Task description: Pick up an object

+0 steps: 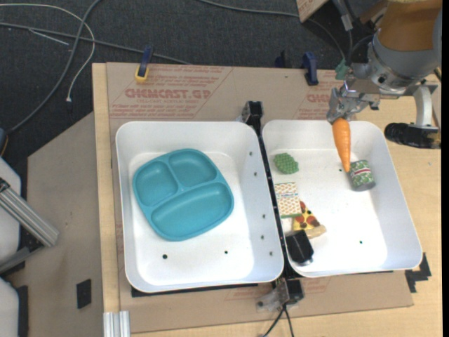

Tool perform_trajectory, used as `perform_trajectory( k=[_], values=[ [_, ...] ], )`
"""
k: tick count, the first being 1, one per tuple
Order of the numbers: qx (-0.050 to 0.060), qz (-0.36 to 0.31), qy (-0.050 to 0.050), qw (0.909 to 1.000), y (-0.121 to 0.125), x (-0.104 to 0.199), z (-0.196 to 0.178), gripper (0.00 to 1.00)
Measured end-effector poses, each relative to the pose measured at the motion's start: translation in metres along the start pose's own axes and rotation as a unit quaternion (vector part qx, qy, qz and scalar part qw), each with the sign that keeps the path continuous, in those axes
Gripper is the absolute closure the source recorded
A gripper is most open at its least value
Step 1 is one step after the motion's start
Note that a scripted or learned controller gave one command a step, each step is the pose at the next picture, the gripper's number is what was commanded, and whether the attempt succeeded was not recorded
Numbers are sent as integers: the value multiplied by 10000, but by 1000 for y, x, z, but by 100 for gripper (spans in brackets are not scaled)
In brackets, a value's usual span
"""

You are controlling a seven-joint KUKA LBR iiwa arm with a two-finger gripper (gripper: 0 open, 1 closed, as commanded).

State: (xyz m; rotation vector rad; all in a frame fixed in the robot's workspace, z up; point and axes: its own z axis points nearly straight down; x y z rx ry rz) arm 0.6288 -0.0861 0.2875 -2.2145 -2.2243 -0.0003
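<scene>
Right now the claw (342,112) is clenched on the top end of the orange plastic carrot (342,143), w/ the carrot hanging tip-down directly below it, over the far side of the right-hand shallow white bin (400,209). Its tip looks to sit just beside, maybe touching, the small green-and-grey can (362,175) lying below the claw; can't tell if the carrot is fully clear of the bin floor.

Risks, as I judge them: grip is only on the narrow top end, so the carrot could swing or slip out once the arm moves, esp. w/ a fast lift. The tip could also nudge the can and roll it.

Counts: 2 white bins on the table, the other being the left-hand white bin (133,188) far left of the claw; 1 teal divided plastic plate (184,193) in it; 1 carrot; 1 can; 1 green knobbly round piece (285,163) below-left of the claw; 1 patterned flat card (286,197) further below; 1 toy pizza slice (307,222); 1 small black block (299,246) farthest from the claw.
</scene>
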Motion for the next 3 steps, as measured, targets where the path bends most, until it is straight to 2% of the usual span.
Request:
perform_trajectory(
  k=[2,3],
  values=[
    [18,-4,5,10000,-52,100,42,100],
    [10,-5,4,10000,-72,146,40,100]
  ],
)
